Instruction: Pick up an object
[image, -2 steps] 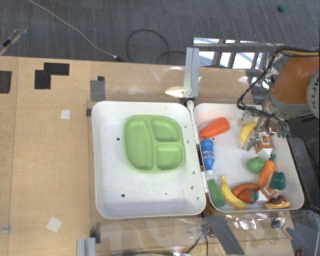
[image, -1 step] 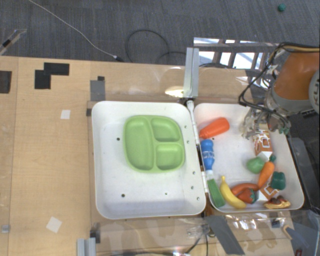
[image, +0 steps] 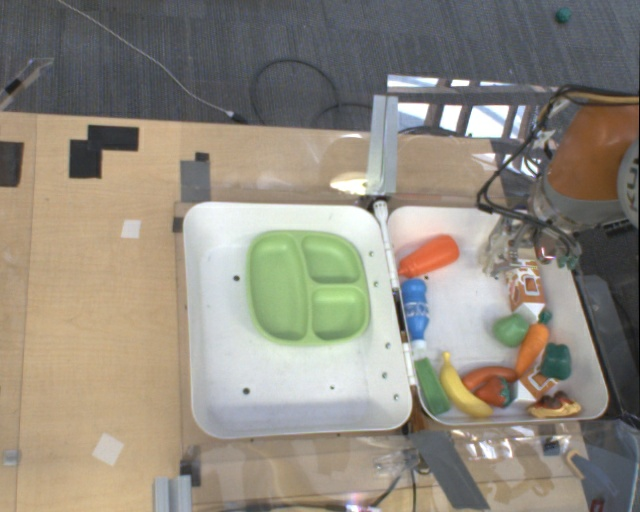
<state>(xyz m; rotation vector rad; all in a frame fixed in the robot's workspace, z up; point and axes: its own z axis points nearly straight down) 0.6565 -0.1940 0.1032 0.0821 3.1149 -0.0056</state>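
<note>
Hovering over the far right corner of the right bin (image: 592, 395), the gripper (image: 515, 250); impossible to tell whether spread or closed (too much cable and glare around it). Directly beneath and touching, or nearly so, a small carton (image: 526, 288) printed white and orange, long axis running roughly toward the near edge, standing as the likeliest target. Just nearer, a green pepper (image: 511, 328) and a slanted carrot (image: 533, 346). Further left, an orange pepper (image: 429, 255) and a blue bottle (image: 414, 307). In the left bin (image: 215, 400), a green divided plate (image: 307, 286).
</note>
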